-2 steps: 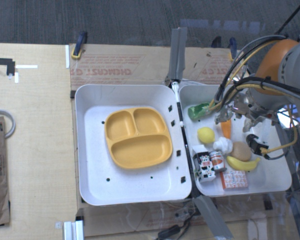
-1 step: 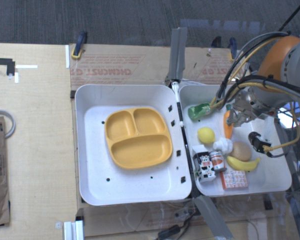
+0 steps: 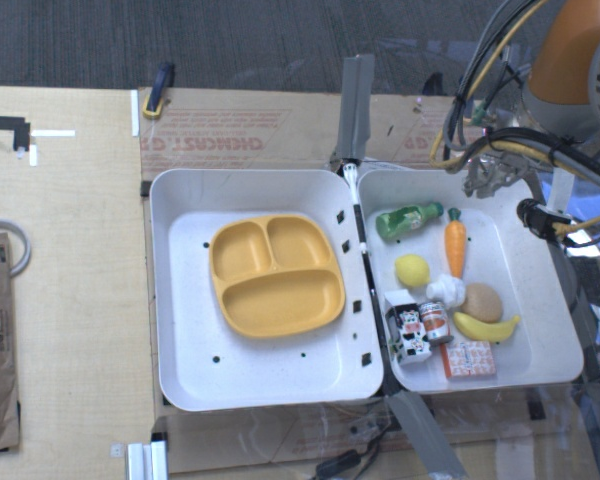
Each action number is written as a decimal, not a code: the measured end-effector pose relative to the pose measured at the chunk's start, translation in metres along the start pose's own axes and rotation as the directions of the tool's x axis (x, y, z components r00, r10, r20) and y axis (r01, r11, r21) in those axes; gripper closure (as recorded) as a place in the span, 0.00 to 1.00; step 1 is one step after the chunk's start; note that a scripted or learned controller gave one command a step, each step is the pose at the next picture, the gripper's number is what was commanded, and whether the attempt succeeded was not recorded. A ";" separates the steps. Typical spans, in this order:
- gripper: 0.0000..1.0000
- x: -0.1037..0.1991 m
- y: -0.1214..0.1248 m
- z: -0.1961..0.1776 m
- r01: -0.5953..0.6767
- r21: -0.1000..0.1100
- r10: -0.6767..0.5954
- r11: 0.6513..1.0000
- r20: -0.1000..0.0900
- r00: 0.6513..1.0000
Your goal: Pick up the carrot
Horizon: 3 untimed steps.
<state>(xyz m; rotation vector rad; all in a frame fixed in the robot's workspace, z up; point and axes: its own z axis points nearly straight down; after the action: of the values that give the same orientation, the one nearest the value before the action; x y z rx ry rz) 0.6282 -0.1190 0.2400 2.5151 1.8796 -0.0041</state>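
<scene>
Clearly the approach is the step in hand: the gripper (image 3: 492,175) hangs at the far right corner of the right bin (image 3: 540,363), and whether it is spread or closed cannot be told from this angle; nothing shows in its hold. The carrot (image 3: 455,247) lies in that same bin, near the gripper, toward the camera and a little to the left of it, with its green top pointing back toward the gripper and its tip pointing away. Just left of the carrot's top lies a green bottle (image 3: 409,219); beyond its tip, further from the gripper, sit a lemon (image 3: 412,270), a small white object (image 3: 446,290), a brown round item (image 3: 483,303) and a banana (image 3: 487,326). By my judgement the next move calls for carrying the gripper over the carrot's middle, turning it to close across the narrow body, then lowering. The room is tight at the tip, looser near the top. The bin floor is smooth white, so the carrot may roll or slide if nudged. Well away to the left, the left bin (image 3: 180,368) holds a yellow divided plate (image 3: 277,275).
</scene>
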 end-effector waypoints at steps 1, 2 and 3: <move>1.00 0.008 -0.040 -0.018 0.013 0.002 -0.013 1.000 0.000 1.000; 1.00 0.009 0.025 0.125 0.117 -0.001 -0.117 0.993 0.000 0.993; 0.00 0.006 0.026 0.123 0.115 -0.004 -0.115 0.993 0.003 0.993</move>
<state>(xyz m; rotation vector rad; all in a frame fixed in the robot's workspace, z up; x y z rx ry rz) 0.6551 -0.1206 0.1169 2.3991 2.0183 -0.0042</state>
